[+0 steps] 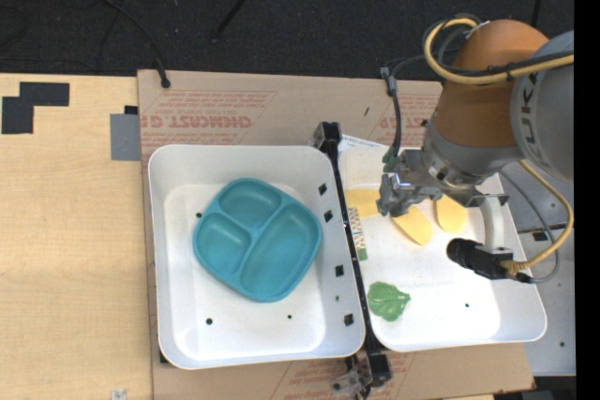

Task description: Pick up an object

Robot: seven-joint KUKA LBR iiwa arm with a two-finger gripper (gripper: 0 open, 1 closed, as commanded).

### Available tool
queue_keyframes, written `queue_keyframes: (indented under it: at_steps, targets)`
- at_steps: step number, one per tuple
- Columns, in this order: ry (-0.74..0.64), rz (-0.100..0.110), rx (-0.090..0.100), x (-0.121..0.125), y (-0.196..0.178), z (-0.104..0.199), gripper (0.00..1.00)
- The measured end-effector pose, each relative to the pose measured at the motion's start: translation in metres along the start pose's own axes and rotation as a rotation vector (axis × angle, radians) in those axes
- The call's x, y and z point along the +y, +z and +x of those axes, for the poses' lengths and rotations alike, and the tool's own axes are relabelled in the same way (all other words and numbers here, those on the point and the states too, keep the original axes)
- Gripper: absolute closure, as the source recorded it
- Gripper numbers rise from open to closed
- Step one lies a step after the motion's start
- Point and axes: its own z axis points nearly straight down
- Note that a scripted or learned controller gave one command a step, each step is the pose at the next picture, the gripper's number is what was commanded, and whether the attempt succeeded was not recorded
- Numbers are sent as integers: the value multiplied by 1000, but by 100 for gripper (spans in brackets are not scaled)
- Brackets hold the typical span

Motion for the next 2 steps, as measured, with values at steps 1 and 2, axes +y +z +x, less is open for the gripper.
queue_keyframes:
  at_steps: [1,2]
  targets:
    - [1,0,0,22,-5,47,100]
    - [1,1,-1,37,-3,88,100]
